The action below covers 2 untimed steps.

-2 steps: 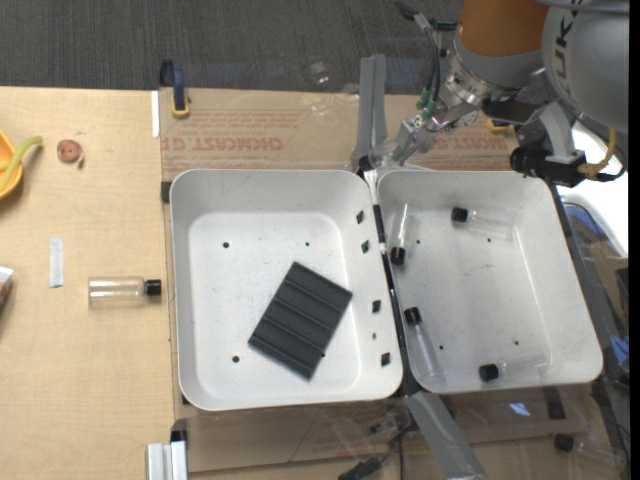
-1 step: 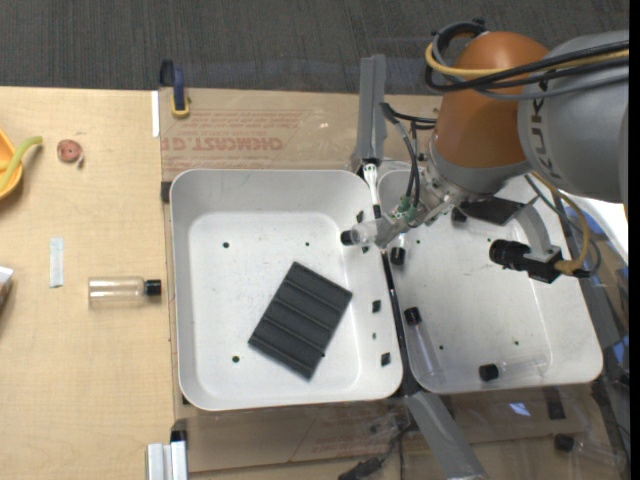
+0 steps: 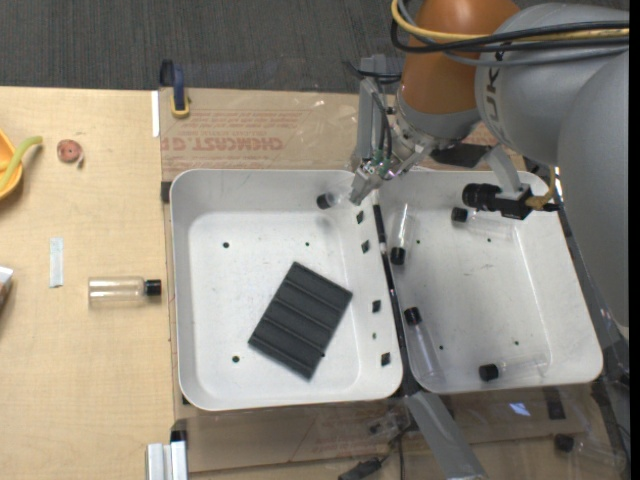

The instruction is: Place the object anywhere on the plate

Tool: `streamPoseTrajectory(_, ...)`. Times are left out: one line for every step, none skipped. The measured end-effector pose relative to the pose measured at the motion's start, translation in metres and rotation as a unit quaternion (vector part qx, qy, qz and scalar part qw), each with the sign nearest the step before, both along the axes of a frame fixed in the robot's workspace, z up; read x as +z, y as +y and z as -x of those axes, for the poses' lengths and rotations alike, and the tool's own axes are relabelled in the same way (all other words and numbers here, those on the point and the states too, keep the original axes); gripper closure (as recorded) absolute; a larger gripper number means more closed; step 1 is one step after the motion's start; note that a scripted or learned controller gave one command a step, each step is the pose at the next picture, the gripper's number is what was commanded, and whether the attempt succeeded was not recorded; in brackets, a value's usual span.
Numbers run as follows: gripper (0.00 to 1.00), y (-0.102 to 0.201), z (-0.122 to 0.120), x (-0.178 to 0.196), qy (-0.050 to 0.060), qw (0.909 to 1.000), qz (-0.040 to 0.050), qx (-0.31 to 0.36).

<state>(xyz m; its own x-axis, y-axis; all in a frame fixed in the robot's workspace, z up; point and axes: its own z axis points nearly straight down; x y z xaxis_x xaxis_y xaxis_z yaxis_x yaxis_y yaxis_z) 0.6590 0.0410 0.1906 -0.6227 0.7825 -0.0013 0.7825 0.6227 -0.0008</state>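
Observation:
The plate [image 3: 300, 320] is a dark, ridged rectangle lying at a slant on the floor of the left bin [image 3: 200, 268]. A small dark object [image 3: 324, 201] rests near that bin's far right corner. My gripper [image 3: 362, 180] hangs tilted over the same corner, just right of the small object and well above and behind the plate. The grey arm with its orange band [image 3: 455, 28] reaches in from the upper right.
The right bin [image 3: 500, 298] holds small black fittings along its rim and floor. On the wooden bench to the left lie a clear bottle [image 3: 120, 288], a white strip [image 3: 56, 263], a small red disc [image 3: 68, 150] and an orange item [image 3: 8, 163].

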Motion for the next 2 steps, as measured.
streamPoseTrajectory(0.00,0.000,0.000,0.000,0.000,1.0000,-0.0001,0.000)
streamPoseTrajectory(0.00,-0.064,0.004,0.094,-0.002,0.9925,0.0003,0.122)
